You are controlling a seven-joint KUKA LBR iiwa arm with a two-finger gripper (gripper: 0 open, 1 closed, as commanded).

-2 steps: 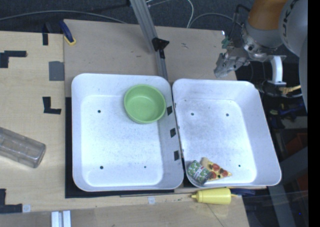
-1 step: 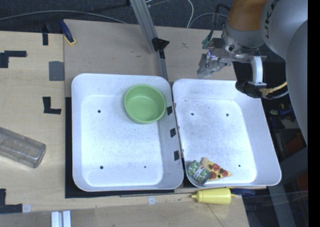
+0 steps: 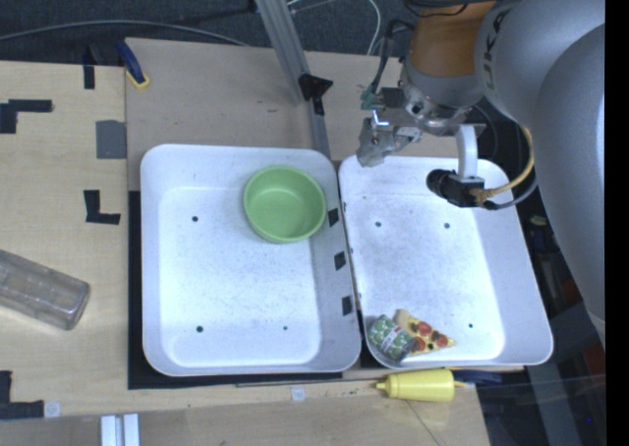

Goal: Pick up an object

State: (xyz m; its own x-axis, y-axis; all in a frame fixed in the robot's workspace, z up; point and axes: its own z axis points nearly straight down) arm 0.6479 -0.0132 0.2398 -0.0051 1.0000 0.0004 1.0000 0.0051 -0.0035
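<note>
Two shallow white bins sit side by side on the bench, the left bin (image 3: 172,267) and the right bin (image 3: 491,267), their inner walls touching along the middle. A green bowl (image 3: 284,202) stands upright in the left bin, toward its far side and near the dividing wall. In the right bin a small crumpled packet (image 3: 405,335) — printed in green, red and yellow — lies in the near-left corner, against the wall. A yellow bottle (image 3: 425,385) lies on its side on the bench just outside the right bin's near rim.

The grey arm (image 3: 550,51) with its orange band reaches in from the right, and the gripper (image 3: 378,147) hangs over the far-left corner of the right bin, well apart from the packet and the bowl. Nothing is seen between its fingers; how far apart they stand I cannot tell.

A clear plastic container (image 3: 37,289) lies on the bench left of the bins, and a grey metal rod (image 3: 280,27) slants down toward the bins' far edge.
</note>
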